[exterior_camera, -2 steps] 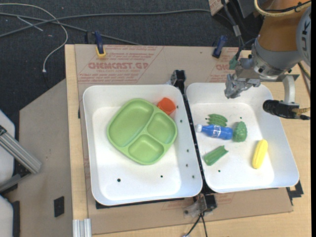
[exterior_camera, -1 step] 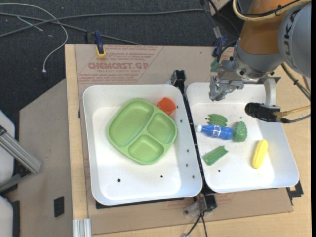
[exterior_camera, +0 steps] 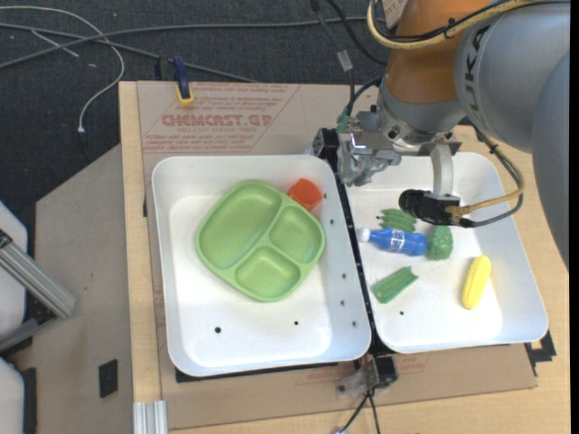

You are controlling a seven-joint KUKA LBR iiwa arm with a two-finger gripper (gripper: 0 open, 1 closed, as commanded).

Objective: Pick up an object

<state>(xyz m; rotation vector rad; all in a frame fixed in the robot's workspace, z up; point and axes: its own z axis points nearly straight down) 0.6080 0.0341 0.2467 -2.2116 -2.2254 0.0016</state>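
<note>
Blue bottle [exterior_camera: 395, 240] is noted lying on its side, right of the green plate [exterior_camera: 261, 240]. It is judged light, stiff and slick, best taken across its middle. Gripper [exterior_camera: 364, 158] is seen up-right of the plate; open or closed cannot be told.

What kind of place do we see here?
Probably a robotics lab: a robot arm works over two white bins of toy items on cardboard, with loose cables on the dark floor.

Grey KUKA arm [exterior_camera: 520, 61], glossy orange band [exterior_camera: 434, 39] above claw [exterior_camera: 362, 156]; claw metallic silver-black, black cables looping round wrist, yellow-tan cable beside it.
</note>
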